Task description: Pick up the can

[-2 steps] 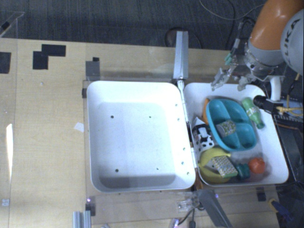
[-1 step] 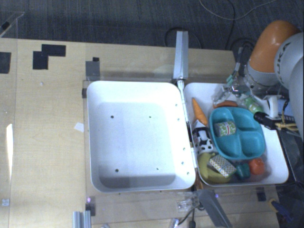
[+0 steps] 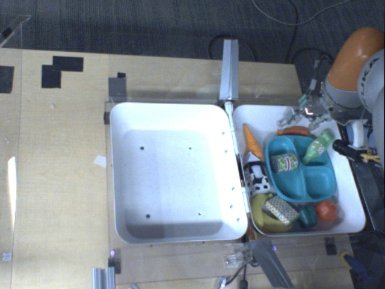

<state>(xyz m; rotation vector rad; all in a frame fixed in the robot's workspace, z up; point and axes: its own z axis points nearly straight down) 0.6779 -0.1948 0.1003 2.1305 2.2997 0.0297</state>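
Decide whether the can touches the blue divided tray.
Touching. In the camera view the can lies inside the blue divided tray's upper left compartment, resting on its floor.

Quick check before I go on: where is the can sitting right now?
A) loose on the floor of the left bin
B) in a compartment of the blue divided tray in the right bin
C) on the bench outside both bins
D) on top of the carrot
B: the can lies in the upper-left compartment of the blue divided tray, which sits in the right bin.
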